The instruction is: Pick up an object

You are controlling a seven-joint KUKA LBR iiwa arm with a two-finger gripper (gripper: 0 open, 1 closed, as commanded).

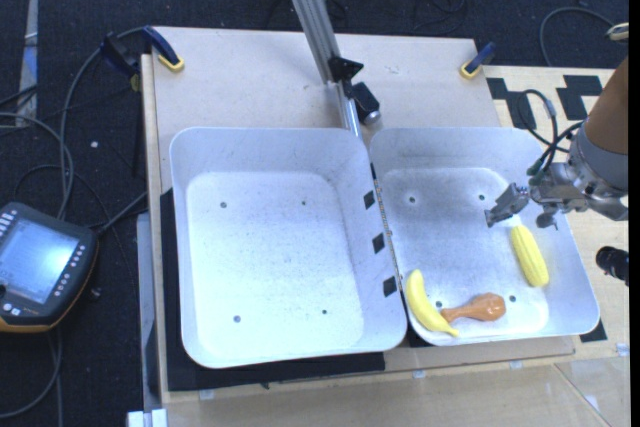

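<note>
We see a pale wooden worktop [260, 80] carrying two shallow white bins side by side. Taking the right bin [440, 190] as our landmark, the left bin [270, 225] touches its left edge. The grey arm [610, 130] reaches in over its right rim, and the gripper [515, 203] hangs above its middle right; we cannot tell how far the jaws are open or whether they hold anything. Just below the gripper lies a yellow corn cob [529, 255]. At the bin's near left corner lies a banana [425, 305], with an orange drumstick toy [478, 309] touching it.
</note>
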